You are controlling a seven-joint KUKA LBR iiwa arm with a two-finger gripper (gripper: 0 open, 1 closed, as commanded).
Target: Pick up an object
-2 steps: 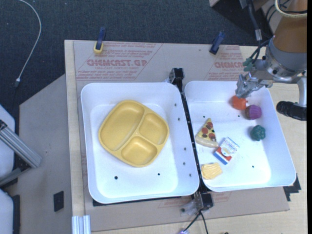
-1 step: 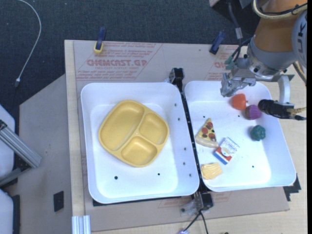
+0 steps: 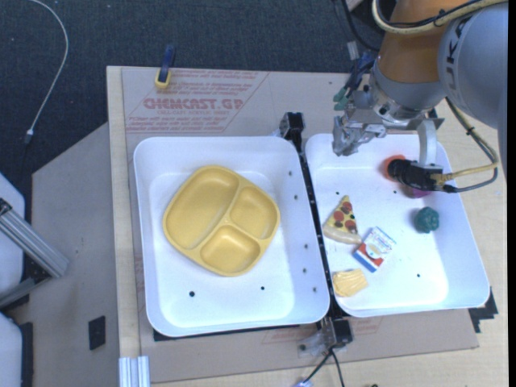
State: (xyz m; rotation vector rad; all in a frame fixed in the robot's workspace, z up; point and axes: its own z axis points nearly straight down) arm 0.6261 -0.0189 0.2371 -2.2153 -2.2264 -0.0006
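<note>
Gripper (image 3: 348,145) sits at the upper left corner of the right bin (image 3: 459,285), hanging below the grey arm (image 3: 484,47) and its orange band (image 3: 419,22), which come in from the upper right of the frame. Finger state: can't tell from this angle, the tip is a small grey cluster against the bin's back rim. Nothing visible in it.

Right bin contents, all lying on the floor of the bin, none touching the gripper:
- pizza slice toy (image 3: 343,220), centre-left of the bin, point facing up-frame, nearest to the gripper but still apart, below it
- small red-white-blue carton (image 3: 374,248), just right of and below the pizza slice
- yellow chunk (image 3: 349,282), below the carton, near the bin's front left
- teal ball-like object (image 3: 426,219), right side of the bin
- red and purple item (image 3: 407,176), upper right of the bin, partly covered by a black fitting and a yellow cable hanging off the arm; can't tell what it is

Left bin (image 3: 161,297) holds a yellow divided plate (image 3: 222,220), three compartments, roughly centred and rotated a bit.

Both bins sit on a cardboard sheet (image 3: 201,99) with red print, a blue-and-yellow clamp (image 3: 165,67) at its upper left edge.
</note>
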